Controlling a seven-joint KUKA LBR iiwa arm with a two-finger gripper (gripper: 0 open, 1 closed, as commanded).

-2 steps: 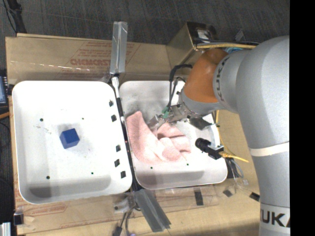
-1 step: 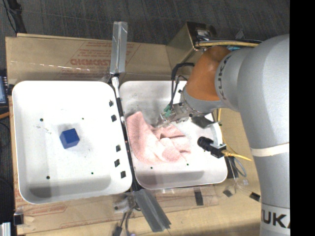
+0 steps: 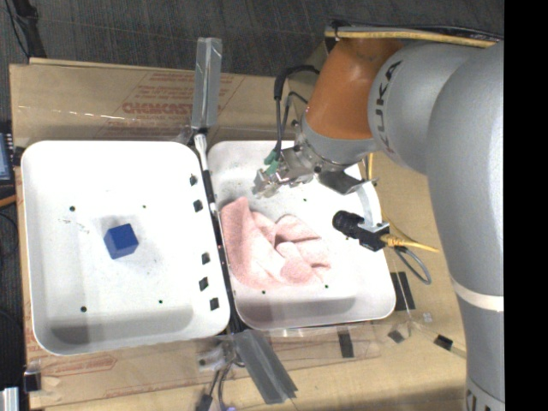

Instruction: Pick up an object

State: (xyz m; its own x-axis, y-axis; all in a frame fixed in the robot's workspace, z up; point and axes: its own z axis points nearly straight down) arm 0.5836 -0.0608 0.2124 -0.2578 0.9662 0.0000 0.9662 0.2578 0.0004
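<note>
The arm is reaching in over the right bin (image 3: 377, 302), and its end effector (image 3: 276, 176) is hanging near that bin's far left corner, just above the upper edge of a crumpled pink cloth (image 3: 276, 248). Whether the end effector is wide, narrow or holding anything cannot be told from this angle; nothing is visibly hanging from it.

The cloth is lying in a loose heap across the left and middle of the right bin, its left edge close against the wall beside the divider. A small blue cube (image 3: 121, 240) is sitting alone in the left bin (image 3: 51, 169), well apart from the arm.

Judging by position, the cloth is the likelier target, and the step in hand is looking like a descent onto it. To do that well, the arm should be aiming for a raised fold rather than a flat patch, since soft fabric gives way and slips out of a shallow pinch. It should also be keeping clear of the bin wall, which is near, and lifting straight up so the trailing cloth is not dragging on the rim.
</note>
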